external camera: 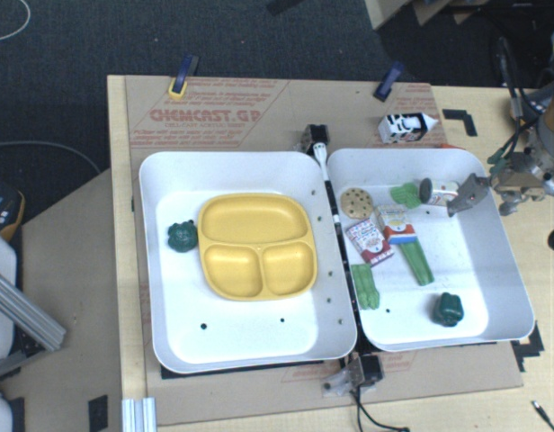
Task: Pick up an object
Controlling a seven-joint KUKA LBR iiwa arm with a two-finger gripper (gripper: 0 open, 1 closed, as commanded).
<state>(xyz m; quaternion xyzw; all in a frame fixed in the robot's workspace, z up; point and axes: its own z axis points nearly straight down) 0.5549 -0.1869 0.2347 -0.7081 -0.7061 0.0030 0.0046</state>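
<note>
Claw (486, 195) is hovering over the right bin's (493, 268) far edge; cannot tell its state.

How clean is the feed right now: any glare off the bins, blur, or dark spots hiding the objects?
Camera view: lighting is even and soft; the two shallow white bins read bright but not blown out, with faint shadows under the yellow three-compartment tray. Camera view: small items such as the round speckled cookie look slightly soft. Camera view: the tool at the right bin's far edge is dim and blurry.
</note>
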